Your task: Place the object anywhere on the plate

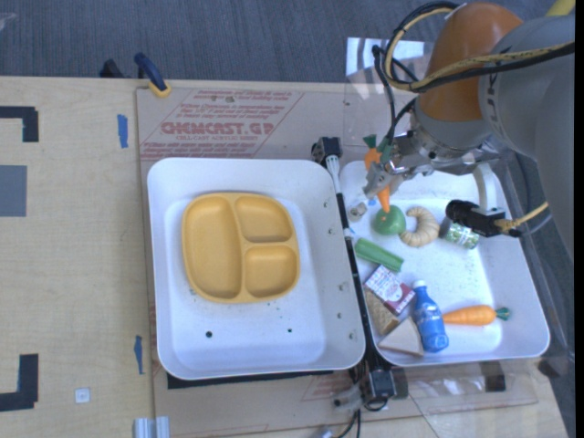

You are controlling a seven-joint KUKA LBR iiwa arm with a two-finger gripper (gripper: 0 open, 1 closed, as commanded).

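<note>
Right bin (pixel 525 322), near to far: blue bottle (pixel 429 315), orange carrot (pixel 470 316), green apple (pixel 390 220). Yellow three-part plate (pixel 241 245) lies in the left bin (pixel 182 336). End effector (pixel 383 182) hangs over the apple; finger state can't be read. Arm (pixel 474 62) reaches in from the far right.

Arm over the right bin, plate alone in the left bin.

The plate (pixel 241 246), yellow with three compartments, lies in the left bin (pixel 182 336). The gripper (pixel 381 179) hangs at the right bin's (pixel 520 322) far left corner, over a small orange piece (pixel 385 199). Just nearer than that piece sits a green apple (pixel 390 220), with a croissant (pixel 422 226) to its right. Nearer still lie a green stick (pixel 379 253), a carton (pixel 389 289), a blue bottle (pixel 429 315) and a carrot (pixel 473 316).
</note>
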